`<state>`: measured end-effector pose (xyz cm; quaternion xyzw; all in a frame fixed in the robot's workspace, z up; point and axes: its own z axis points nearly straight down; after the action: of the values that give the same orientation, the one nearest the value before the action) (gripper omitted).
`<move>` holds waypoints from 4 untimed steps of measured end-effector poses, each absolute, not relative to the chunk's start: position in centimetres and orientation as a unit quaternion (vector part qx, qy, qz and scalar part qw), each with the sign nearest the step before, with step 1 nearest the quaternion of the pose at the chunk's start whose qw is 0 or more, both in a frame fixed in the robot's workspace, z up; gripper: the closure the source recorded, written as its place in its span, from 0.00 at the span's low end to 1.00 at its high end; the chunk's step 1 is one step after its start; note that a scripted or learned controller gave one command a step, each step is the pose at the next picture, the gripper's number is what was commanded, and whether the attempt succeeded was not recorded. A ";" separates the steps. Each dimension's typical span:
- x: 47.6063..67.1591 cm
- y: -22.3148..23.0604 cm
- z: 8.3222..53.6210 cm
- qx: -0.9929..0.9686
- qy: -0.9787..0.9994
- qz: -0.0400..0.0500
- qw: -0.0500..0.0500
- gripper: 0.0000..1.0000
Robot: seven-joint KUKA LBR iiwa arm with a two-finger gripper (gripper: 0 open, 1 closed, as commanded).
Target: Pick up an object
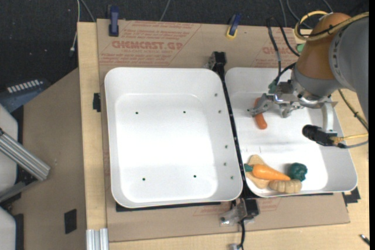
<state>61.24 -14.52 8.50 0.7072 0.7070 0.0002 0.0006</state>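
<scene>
Two shallow white bins are sitting side by side on a cardboard-covered worktop (pixel 176 38), seen from the one camera above. The left bin (pixel 170 137) is showing bare white floor, while the right bin (pixel 334 175) is carrying all the objects. The grey arm (pixel 345 50), with its orange band (pixel 319 50) above the wrist, is reaching in from the right and hanging over the far part of the right bin. Its hand (pixel 270 103) is pointing toward the divider between the bins, and its metal fingers appear to be standing slightly apart, with nothing visibly held between them. A small orange-red piece (pixel 261 121) is lying on the bin floor just beside and below the fingertips; whether the fingers are touching it cannot be told. Along the near edge of the same bin, a toy carrot (pixel 268 172) is lying next to a tan ridged piece (pixel 285 185), and a dark green object (pixel 297 171) is resting just beside them. Blue clamps (pixel 113 20) are gripping the far edge of the worktop, and cables are trailing across the dark floor behind.
</scene>
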 end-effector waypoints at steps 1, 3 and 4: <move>58.0 -10.1 8.5 0.706 0.708 0.000 -0.001 0.00; 63.3 -12.3 8.5 0.714 0.700 0.000 0.000 0.00; 63.3 -12.3 9.6 0.714 0.700 0.001 0.001 1.00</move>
<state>63.27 -12.30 9.58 0.7141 0.7000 0.0007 0.0007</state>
